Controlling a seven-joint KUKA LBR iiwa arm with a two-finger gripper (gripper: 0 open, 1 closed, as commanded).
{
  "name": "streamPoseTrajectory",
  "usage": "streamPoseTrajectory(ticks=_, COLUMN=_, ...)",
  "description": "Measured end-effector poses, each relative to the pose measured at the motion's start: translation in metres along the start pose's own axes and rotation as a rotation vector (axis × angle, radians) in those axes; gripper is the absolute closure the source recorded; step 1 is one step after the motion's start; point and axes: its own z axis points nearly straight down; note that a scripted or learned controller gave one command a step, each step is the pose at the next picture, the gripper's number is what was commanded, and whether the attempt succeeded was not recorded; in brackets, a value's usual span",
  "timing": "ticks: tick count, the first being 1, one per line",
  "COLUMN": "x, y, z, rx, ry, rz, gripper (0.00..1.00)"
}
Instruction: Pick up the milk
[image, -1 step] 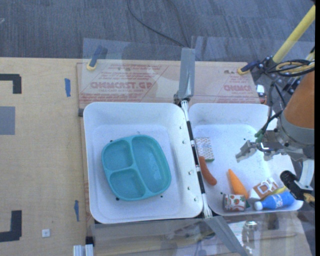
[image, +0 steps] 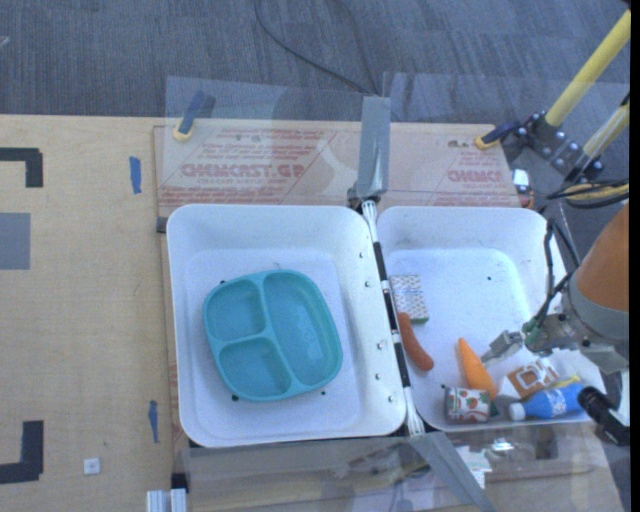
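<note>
The milk looks like the blue bottle with a white cap (image: 545, 403), lying on its side at the front right of the right bin (image: 470, 250). A small red and green carton (image: 467, 403) lies just left of it. My gripper (image: 512, 344) reaches in from the right and hovers over the bin floor, a little above and to the left of the bottle, between an orange carrot (image: 475, 365) and an orange and white packet (image: 530, 378). It holds nothing that I can see.
A patterned carton (image: 408, 297) and a red sausage (image: 415, 343) lie along the right bin's left wall. A teal divided plate (image: 272, 335) sits in the left bin (image: 200, 240). Cables and a yellow rod (image: 590, 70) stand at the back right.
</note>
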Motion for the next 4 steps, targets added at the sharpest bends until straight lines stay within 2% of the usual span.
streamPoseTrajectory(ticks=1, x=-0.009, y=0.037, z=0.037, rx=-0.006, ry=-0.003, rz=0.033, gripper=0.00)
streamPoseTrajectory(ticks=2, x=-0.044, y=-0.006, z=0.021, rx=0.000, ry=0.001, rz=-0.121, gripper=0.00)
streamPoseTrajectory(ticks=3, x=-0.044, y=-0.006, z=0.021, rx=0.000, ry=0.000, rz=-0.121, gripper=0.00)
streamPoseTrajectory(ticks=4, x=-0.047, y=-0.004, z=0.022, rx=-0.005, ry=-0.001, rz=-0.238, gripper=0.00)
